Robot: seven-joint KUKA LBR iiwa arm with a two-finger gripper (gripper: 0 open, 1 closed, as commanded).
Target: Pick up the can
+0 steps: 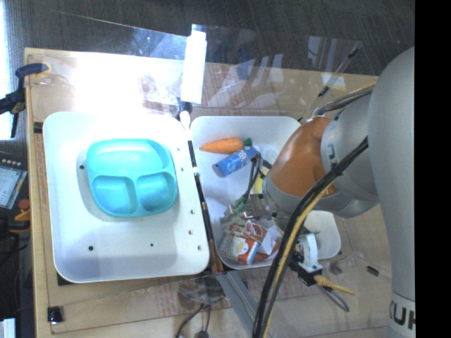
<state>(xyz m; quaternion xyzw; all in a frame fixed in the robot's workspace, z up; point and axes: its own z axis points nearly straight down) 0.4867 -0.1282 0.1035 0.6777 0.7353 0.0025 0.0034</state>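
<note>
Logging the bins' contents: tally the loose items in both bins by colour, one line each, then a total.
Turquoise: 1, the divided plate in the left bin.
Orange: 1, the carrot in the right bin.
Blue: 1, the can beside the carrot.
Red and white: 1, the crumpled packet below the arm.
Total: 4

We looked down on a pale wooden bench top [106,76] that stood on a dark grey carpeted floor [268,5]. A clear plastic sheet [282,55] covered the far part of the bench, and strong white glare [106,83] washed over its left half. A black clamp with an orange tip [25,72] gripped the left edge of the bench. At the near edge we saw a grey metal rail [239,301] running at a slant.
</note>
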